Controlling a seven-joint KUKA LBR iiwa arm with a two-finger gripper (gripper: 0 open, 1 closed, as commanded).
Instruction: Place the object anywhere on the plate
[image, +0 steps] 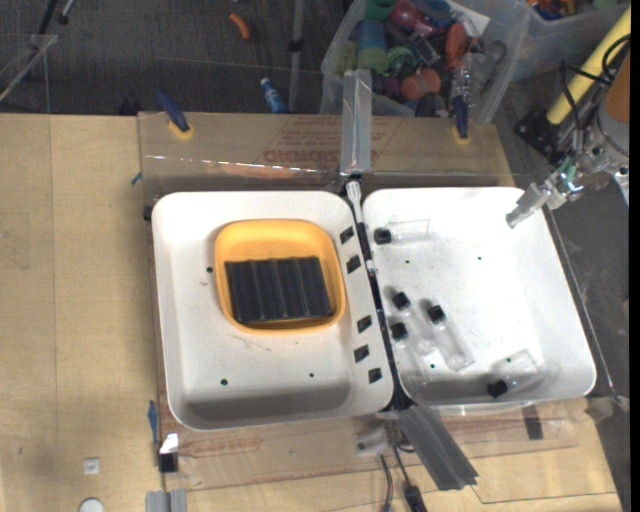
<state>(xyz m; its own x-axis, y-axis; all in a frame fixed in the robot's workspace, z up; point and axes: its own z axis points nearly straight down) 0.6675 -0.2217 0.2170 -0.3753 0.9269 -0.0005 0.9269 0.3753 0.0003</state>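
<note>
A yellow-orange plate (232, 243) with rounded corners lies in the left white bin (190, 360). On the plate rests a dark grey ribbed rectangular object (278, 289), flat and filling most of the plate's middle. My gripper (522, 210) hangs over the far right corner of the right bin (560, 330), well away from the plate and the object, with nothing seen in it. The arm (600, 150) comes in from the upper right.
The right bin holds a few clear plastic pieces with black caps (436, 314) near its middle and front. A ridge with black tabs (362, 300) divides the bins. A crate of colourful toys (420, 45) stands beyond the bench's back edge.
</note>
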